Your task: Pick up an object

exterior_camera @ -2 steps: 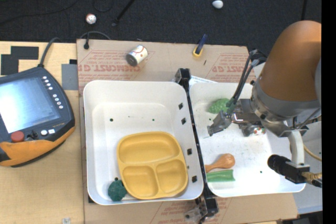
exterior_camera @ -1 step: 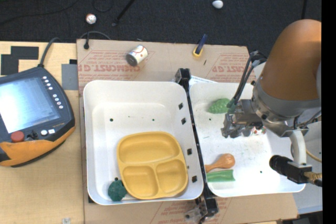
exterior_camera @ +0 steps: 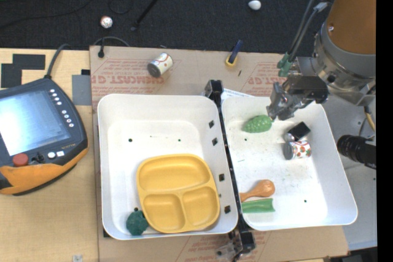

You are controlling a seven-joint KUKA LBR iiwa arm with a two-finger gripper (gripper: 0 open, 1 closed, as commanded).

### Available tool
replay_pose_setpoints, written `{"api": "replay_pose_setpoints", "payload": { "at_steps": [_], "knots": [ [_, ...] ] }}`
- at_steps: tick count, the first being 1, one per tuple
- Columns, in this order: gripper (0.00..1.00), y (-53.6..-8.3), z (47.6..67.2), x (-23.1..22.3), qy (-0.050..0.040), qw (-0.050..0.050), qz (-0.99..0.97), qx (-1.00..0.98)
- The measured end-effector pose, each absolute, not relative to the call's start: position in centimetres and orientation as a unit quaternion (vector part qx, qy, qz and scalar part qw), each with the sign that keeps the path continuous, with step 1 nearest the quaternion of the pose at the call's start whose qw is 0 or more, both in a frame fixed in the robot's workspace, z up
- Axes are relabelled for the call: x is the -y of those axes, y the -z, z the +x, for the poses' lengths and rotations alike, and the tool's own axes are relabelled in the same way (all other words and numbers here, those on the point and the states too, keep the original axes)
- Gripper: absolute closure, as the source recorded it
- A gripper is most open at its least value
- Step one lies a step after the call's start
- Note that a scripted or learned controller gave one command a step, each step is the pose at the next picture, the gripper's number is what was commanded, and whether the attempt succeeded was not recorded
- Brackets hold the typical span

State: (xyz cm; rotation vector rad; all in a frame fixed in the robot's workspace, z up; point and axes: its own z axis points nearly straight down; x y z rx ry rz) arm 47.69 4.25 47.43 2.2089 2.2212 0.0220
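Hovering over the far part of the right white bin [exterior_camera: 344, 205], the dark two-finger gripper [exterior_camera: 277, 108] hangs just above a bumpy green plastic lump [exterior_camera: 257, 124]; its state I cannot tell. Nearby lie a small black block [exterior_camera: 299, 131] and a printed can [exterior_camera: 297, 149], its writing unreadable. Nearer are an orange wooden spoon [exterior_camera: 258, 190] and a green bar [exterior_camera: 258, 207]. Left bin [exterior_camera: 116, 132] holds a yellow divided tray [exterior_camera: 178, 193].

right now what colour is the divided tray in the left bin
Yellow; the divided tray shows plainly in the camera view.
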Motion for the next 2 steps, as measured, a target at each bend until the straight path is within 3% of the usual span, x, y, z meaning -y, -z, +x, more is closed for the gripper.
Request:
{"api": "replay_pose_setpoints", "payload": {
  "at_steps": [1,2],
  "knots": [
    [1.0,-33.1,47.4,-13.6,0.0064,-0.005,0.705,-0.709],
    [1.0,-36.6,47.6,-7.6,0.0002,0.001,0.709,-0.705]
  ]
}}
